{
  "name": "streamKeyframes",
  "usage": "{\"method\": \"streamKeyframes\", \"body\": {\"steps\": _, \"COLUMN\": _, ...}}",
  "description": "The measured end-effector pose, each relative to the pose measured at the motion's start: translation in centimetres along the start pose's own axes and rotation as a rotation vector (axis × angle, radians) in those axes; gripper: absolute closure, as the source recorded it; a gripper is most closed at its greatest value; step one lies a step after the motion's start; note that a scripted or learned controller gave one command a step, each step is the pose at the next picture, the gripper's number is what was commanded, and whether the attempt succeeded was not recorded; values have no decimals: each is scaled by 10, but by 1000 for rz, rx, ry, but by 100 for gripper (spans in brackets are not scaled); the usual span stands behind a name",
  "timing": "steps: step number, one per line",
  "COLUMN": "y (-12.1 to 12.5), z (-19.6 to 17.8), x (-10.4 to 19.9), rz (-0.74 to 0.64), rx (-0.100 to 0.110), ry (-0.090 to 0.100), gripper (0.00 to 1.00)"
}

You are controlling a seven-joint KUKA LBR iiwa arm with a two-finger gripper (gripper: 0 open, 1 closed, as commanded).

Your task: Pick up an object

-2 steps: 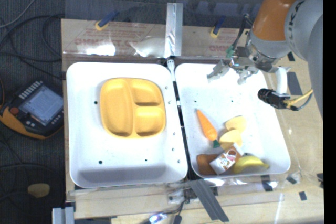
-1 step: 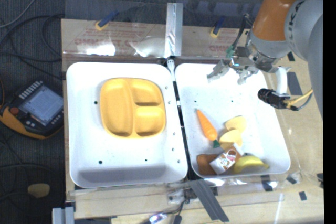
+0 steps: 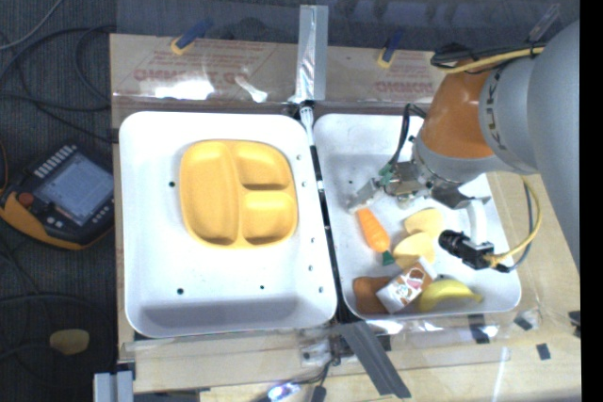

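Shown below the arm, the candidates for picking lie clustered in the near half of the right bin [image 3: 332,202]: an orange carrot [image 3: 372,229], tapered and smooth, lies slanted near the bin's left wall; two pale yellow rounded pieces [image 3: 419,234] sit just beside it toward the right; a brown bottle with a white and red label [image 3: 394,288] lies on its side at the near wall, touching a yellow banana [image 3: 447,295]. All appear to be moulded plastic play food, glossy and rigid, so they should slide rather than deform under contact. The gripper [image 3: 369,191] hangs low over the bin's bare middle, just beyond the carrot's upper end, a placement that probably suits a descent onto that item; whether it is open or closed cannot be told, and nothing is seen held. The grey arm with its orange band [image 3: 454,125] crosses the bin's far right corner. The left bin [image 3: 141,231] holds a yellow divided tray [image 3: 237,193] with three shallow compartments and rounded corners. A handheld controller [image 3: 57,196] rests on the dark carpet at far left.
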State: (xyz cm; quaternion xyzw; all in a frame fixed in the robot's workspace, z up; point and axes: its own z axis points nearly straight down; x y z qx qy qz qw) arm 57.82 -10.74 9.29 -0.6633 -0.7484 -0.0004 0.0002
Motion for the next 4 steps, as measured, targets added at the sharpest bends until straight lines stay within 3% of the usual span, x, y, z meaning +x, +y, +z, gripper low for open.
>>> {"method": "streamKeyframes", "body": {"steps": 1, "y": -43, "z": 2, "x": 13, "rz": 56, "rx": -14, "ry": -7, "gripper": 0}}
{"method": "streamKeyframes", "body": {"steps": 2, "y": -41, "z": -8, "x": 14, "rz": 55, "rx": -15, "ry": -3, "gripper": 100}}
{"method": "streamKeyframes", "body": {"steps": 3, "y": -47, "z": -21, "x": -13, "rz": 357, "rx": 4, "ry": -2, "gripper": 100}}
{"method": "streamKeyframes", "body": {"steps": 4, "y": -29, "z": -147, "x": 81, "rz": 91, "rx": 3, "ry": -2, "gripper": 100}}
